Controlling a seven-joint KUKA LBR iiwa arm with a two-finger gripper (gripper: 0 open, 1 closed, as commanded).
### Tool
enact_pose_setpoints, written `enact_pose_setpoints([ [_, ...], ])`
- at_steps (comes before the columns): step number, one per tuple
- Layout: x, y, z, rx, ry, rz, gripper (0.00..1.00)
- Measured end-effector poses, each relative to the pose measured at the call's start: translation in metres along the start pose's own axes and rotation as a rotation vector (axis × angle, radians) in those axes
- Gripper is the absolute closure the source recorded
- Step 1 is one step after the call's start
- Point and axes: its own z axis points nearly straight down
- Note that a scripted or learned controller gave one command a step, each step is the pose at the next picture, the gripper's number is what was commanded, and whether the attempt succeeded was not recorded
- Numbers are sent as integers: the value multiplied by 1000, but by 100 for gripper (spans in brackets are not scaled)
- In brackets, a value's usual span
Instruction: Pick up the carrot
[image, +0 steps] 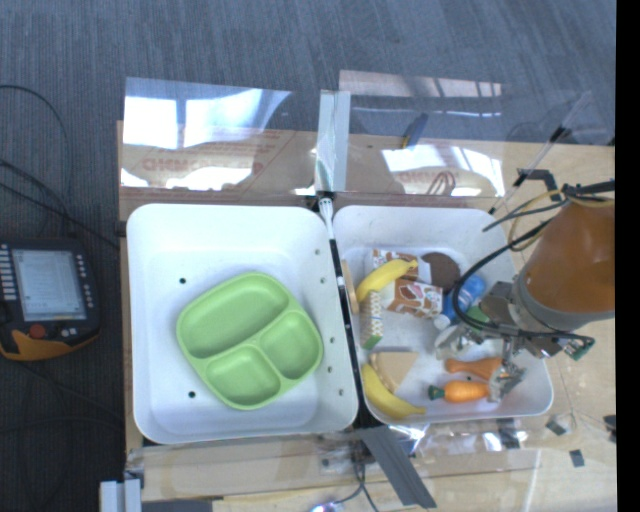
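The carrot (466, 393) is orange with a green top pointing left. It lies near the front edge of the right bin (530, 400). A second orange piece (474, 368) rests just behind it. The arm comes in from the right, with its orange band above the bin's right side. My gripper (506, 368) hangs low over the bin's front right part, just right of and slightly behind the carrot. Its tips are lost among cables and clutter, and nothing can be seen held in it.
The right bin also holds two bananas (386, 276) (387, 397), a brown-and-white packet (416, 297), a blue object (468, 295) and a pale ridged piece (375, 320). A green divided plate (250, 341) lies in the left bin (160, 250). A teach pendant (45, 298) sits far left.
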Motion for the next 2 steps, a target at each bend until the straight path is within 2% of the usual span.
enact_pose_setpoints([
  [1, -8, 9, 22, 14, 0, 52, 0],
  [2, -12, 9, 13, 16, -6, 51, 100],
])
